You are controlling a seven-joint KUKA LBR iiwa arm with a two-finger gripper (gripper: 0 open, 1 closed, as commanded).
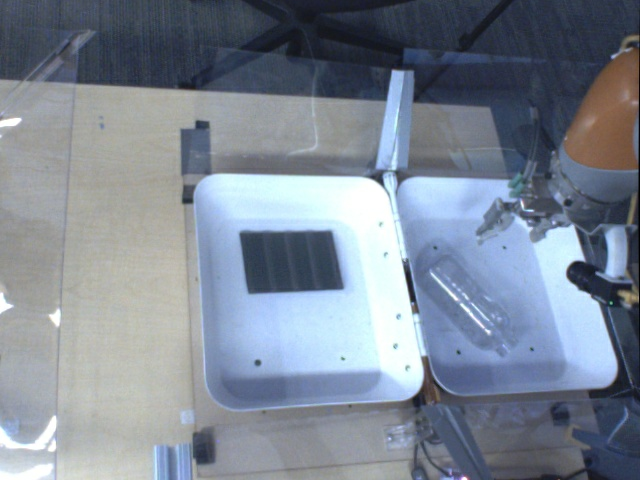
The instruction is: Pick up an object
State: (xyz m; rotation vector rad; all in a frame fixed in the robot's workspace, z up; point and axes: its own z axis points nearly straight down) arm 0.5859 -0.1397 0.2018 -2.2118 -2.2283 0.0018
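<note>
progress: nothing lifted yet | clear plastic bottle [470, 302] lying in right bin [590, 368] | hand [512, 214] above bin's far side, fingers apart, holding nothing | left: descend, grasp, lift

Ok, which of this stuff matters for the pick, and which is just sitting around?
For the pick:
clear bottle, lying in the right bin
claw, above that bin

Just sitting around:
dark ridged pad in the left bin
office chair base behind the bench
</note>
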